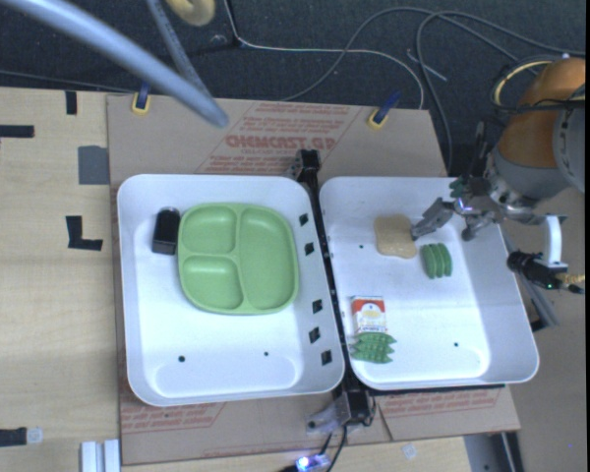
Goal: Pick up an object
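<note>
tan bread slice [395,236] | flat, right bin | green pickle [436,261] just beside

Robotics lab, cardboard-covered bench [275,131], white bins [138,293], loose cables [374,37]

Two white bins [138,293] are sitting side by side on cardboard [275,131] on the table [39,293]; cables [374,37] are trailing behind.

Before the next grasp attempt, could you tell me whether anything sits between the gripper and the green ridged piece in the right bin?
Nothing visible does. The gripper hangs just above the tan piece, with the green ridged piece close beside it on bare bin floor.
</note>
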Robot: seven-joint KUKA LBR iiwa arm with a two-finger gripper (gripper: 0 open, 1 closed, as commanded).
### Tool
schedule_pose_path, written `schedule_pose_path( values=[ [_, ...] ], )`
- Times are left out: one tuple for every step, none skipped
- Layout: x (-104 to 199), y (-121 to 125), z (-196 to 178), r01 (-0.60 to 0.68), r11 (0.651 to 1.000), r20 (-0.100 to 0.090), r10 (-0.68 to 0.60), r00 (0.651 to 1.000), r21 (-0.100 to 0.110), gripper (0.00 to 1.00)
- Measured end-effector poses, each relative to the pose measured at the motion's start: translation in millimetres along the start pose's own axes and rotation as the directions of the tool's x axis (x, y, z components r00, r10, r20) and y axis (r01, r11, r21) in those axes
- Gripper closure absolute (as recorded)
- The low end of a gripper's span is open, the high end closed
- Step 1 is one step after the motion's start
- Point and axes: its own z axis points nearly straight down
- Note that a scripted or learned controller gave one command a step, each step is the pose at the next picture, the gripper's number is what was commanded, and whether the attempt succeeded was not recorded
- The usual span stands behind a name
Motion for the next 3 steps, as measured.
schedule_pose_path(
  values=[
    [-2, -11, 53, 0.0, 1.0, 0.0, 0.0, 1.0, 0.001, 0.0],
    [-1, -9, 39, 0.002, 1.0, 0.0, -0.002, 1.0, -0.004, 1.0],
    [-7, -7, -5, 0.0, 1.0, 0.0, 0.0, 1.0, -0.009, 1.0]
  ],
)
